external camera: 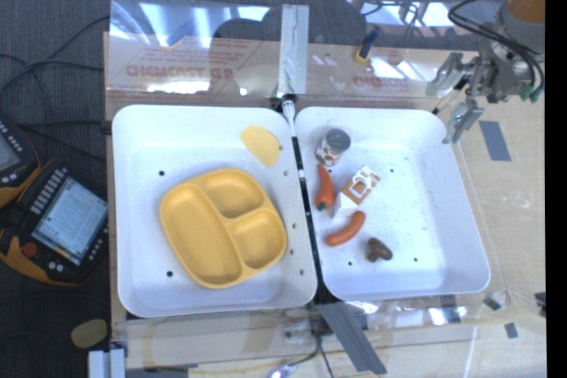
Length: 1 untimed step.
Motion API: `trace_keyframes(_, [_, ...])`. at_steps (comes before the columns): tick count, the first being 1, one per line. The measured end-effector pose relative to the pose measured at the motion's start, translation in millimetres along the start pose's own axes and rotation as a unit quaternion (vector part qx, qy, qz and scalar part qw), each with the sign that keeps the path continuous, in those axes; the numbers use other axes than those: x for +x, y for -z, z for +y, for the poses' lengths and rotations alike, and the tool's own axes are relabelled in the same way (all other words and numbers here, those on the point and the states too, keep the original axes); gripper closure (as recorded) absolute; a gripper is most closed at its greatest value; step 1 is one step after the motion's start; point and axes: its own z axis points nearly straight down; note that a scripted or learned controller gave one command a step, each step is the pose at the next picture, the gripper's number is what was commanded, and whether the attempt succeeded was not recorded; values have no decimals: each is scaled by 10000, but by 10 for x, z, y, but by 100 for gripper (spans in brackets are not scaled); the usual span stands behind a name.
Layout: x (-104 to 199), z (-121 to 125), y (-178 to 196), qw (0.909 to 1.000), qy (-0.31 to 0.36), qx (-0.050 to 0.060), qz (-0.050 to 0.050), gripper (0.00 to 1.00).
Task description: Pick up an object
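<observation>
In the right bin [443, 226] lie a small can [334, 145], a carrot [325, 188], a white and orange box [361, 184], a sausage [345, 228] and a brown lump [379, 250]. My gripper [454, 102] hangs beyond that bin's far right corner, above the bench, with its fingers spread open and nothing between them. It is well to the right of and above all the objects.
The left bin [142, 146] holds a yellow divided plate [223, 227] and a pale yellow chip-like piece [262, 144]. A ridge [301, 190] separates the bins. A clear plastic wall [213, 57] stands behind them. A tablet [66, 217] lies at the left.
</observation>
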Motion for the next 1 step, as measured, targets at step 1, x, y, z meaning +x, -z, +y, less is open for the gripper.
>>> trace_keyframes(1, [69, -41, -1435, 9903, -1390, 0, 9, 0])
